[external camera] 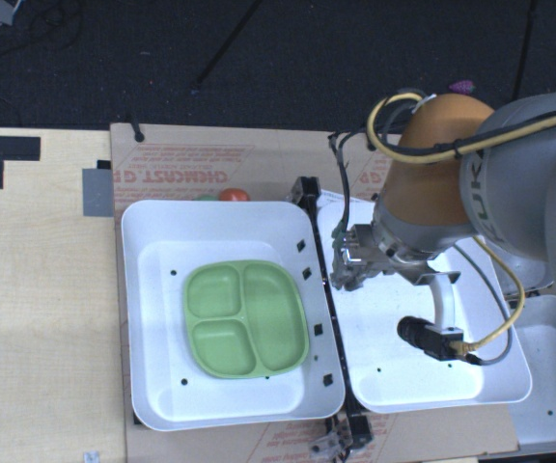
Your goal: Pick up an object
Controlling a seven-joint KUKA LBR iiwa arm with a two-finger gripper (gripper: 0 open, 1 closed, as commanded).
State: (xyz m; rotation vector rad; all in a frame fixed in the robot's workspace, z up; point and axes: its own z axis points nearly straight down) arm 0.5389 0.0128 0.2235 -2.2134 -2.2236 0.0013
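Observation:
A light green plate (246,316) with three compartments lies flat in the middle of the left bin (157,230). My gripper (347,264) hangs low over the left side of the right bin (394,389), close to the divider between the bins. The grey arm and its orange band cover most of that bin's far half. I see nothing held under the gripper.
A small red round thing (233,196) sits just behind the left bin's far rim, outside it. A black cylindrical part with a yellow cable (432,339) hangs from the arm over the right bin's floor. Black clamps (307,193) run along the divider.

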